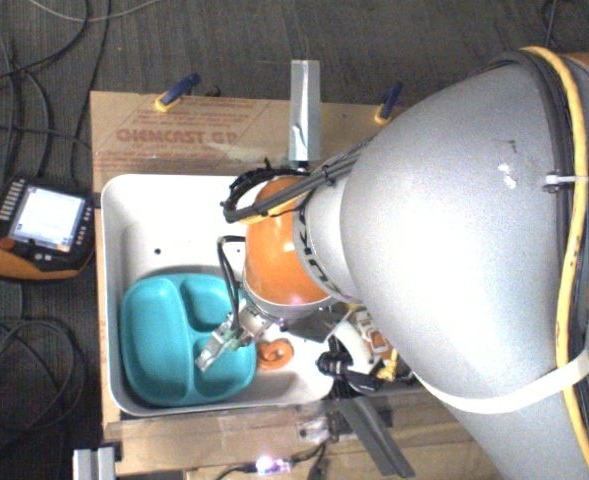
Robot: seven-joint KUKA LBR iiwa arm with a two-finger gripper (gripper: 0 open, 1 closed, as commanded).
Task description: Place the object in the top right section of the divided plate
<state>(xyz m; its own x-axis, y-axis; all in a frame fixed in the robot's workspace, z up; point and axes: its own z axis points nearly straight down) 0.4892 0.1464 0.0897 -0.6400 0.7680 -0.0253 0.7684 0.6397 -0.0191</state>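
Note:
A teal divided plate (164, 343) lies in the left bin (134, 208), toward its front. It has one large section on the left and two smaller ones on the right. My gripper (219, 348) hangs over the plate's right side, near the ridge between the two small sections and above the lower one. A small greenish bit shows at the gripper tip, too small to identify. Just right of the plate's rim, a small orange object (274, 351) rests on the bin floor. The orange wrist band (279, 258) and the grey arm hide the bin's right part.
More small objects (374, 343), orange and white, lie partly under the arm to the right. A black cable loops above the wrist (239, 193). A handheld pendant (39, 228) sits left of the bench. Bare white floor shows in the left bin's back half.

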